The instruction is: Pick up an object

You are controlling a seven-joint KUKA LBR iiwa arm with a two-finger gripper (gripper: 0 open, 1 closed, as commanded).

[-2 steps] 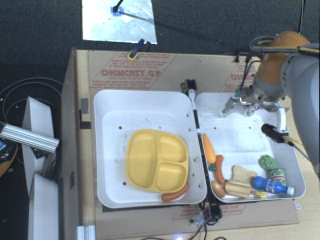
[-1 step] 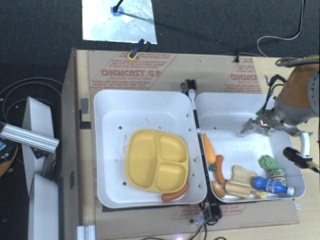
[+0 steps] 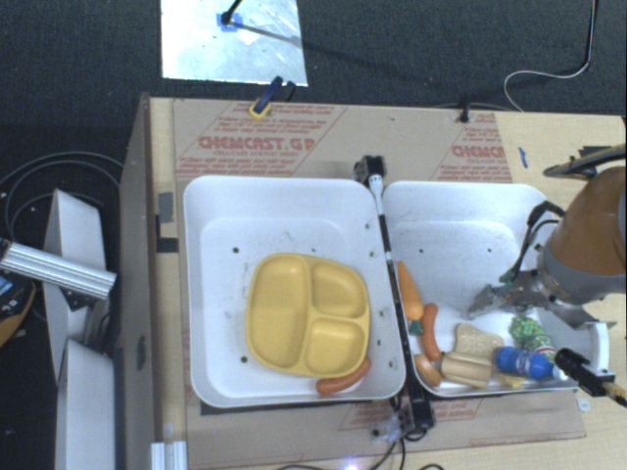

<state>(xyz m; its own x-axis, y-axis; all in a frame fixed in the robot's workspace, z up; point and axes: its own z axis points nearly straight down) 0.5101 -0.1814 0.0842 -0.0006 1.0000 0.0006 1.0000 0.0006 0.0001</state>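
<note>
- The left bin [image 3: 211,262] holds a yellow divided plate [image 3: 307,313]; a sausage [image 3: 343,381] lies just beside the plate's near edge.
- The right bin [image 3: 451,225] holds a carrot [image 3: 409,292], another sausage [image 3: 429,332], bread pieces [image 3: 468,353], a blue bottle [image 3: 523,362] and a green item [image 3: 530,331], all crowded in its near corner.
- The gripper [image 3: 509,297] hangs over the right bin near the green item; I cannot tell how its jaws stand.

Cardboard sheet [image 3: 323,130] with red lettering lies under both bins. Shiny foil square [image 3: 235,27] on dark floor above it, blue mark near its top. Black cables [image 3: 39,179] coil at left beside a white box [image 3: 78,228].
</note>
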